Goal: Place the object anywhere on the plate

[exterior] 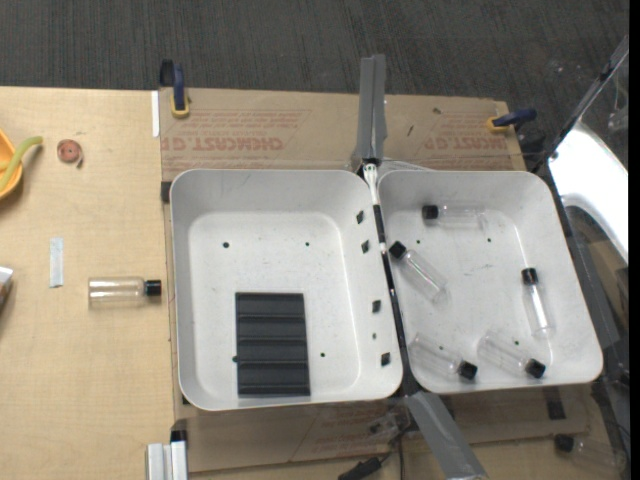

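Observation:
A dark ribbed rectangular plate (271, 344) lies flat in the left white bin (200, 218), near its front wall. Several clear vials with black caps lie on their sides in the right white bin (560, 228). One vial (452, 214) is at the back and another (417, 270) is close to the left wall. A third vial (536, 300) lies lengthwise at the right. Two more vials (447, 359) (511, 356) rest along the front wall. None of them touches the plate.
Another clear vial (120, 289) lies on the wooden bench left of the bins. A yellow item (12, 164) and a small brown disc (68, 151) sit at the far left. Clamps (176, 86) (510, 120) hold the cardboard behind the bins. A pale arm part (592, 173) stands at the right.

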Available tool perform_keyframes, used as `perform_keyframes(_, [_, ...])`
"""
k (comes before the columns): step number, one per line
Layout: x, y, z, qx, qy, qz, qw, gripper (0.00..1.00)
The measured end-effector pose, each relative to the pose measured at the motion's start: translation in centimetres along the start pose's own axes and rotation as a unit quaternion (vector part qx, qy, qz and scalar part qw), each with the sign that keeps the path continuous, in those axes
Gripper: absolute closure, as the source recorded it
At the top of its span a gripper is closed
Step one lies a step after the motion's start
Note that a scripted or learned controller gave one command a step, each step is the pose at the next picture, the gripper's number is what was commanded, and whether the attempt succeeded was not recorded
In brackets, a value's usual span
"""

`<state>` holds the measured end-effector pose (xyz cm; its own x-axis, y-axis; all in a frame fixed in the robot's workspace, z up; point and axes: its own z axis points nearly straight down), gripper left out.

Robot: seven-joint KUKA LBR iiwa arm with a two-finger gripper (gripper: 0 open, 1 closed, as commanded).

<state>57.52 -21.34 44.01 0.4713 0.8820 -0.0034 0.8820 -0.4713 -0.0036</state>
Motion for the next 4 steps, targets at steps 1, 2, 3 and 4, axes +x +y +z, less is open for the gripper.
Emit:
perform_keyframes(1, [3.4,4.2,0.1,0.0,0.0,0.098,0.9952,0.0])
perform_keyframes(2, [9.7,1.9,0.1,0.001,0.0,0.184,0.983,0.0])
perform_keyframes(3, [2.7,1.5,0.0,0.001,0.0,0.287,0.958,0.0])
perform_keyframes(4, [8.4,2.2,0.0,0.0,0.0,0.384,0.9234,0.0])
